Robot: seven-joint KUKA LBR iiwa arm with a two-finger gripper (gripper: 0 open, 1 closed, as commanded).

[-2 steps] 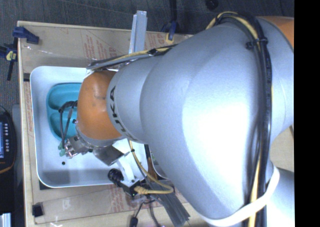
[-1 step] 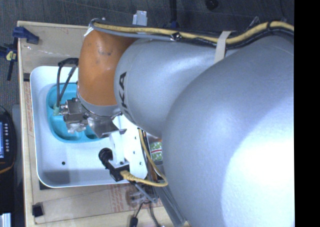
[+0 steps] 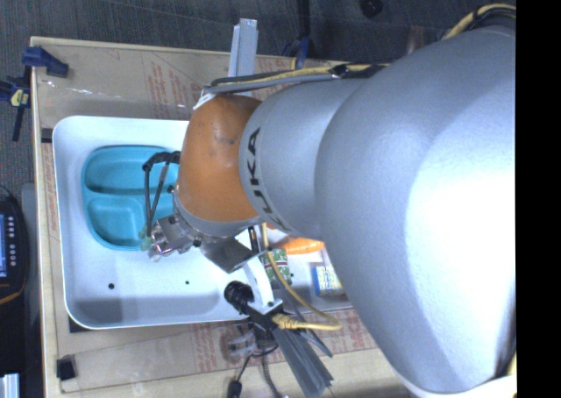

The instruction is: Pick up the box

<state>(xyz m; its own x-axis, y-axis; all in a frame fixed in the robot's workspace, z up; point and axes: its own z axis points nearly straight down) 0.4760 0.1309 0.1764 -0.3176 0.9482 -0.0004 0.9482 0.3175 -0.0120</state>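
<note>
Arm [image 3: 351, 168] looming over bins, hiding most. Box [image 3: 316, 269] lying just right of the left bin [image 3: 70, 212], partly under arm. Gripper [image 3: 162, 238] hovering beside teal tray [image 3: 118, 195]; grip state unclear. Pick not yet done.

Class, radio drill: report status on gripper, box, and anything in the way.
Gripper low in left bin, beside blue tray; fingers unclear. Box partly showing under the arm. Arm blocks most of the view.

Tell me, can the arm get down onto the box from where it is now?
Probably not directly. The box, orange-topped, peeks out beneath the arm in the right-hand bin, while the gripper sits over the left bin beside the blue tray. It would have to shift across first.
</note>
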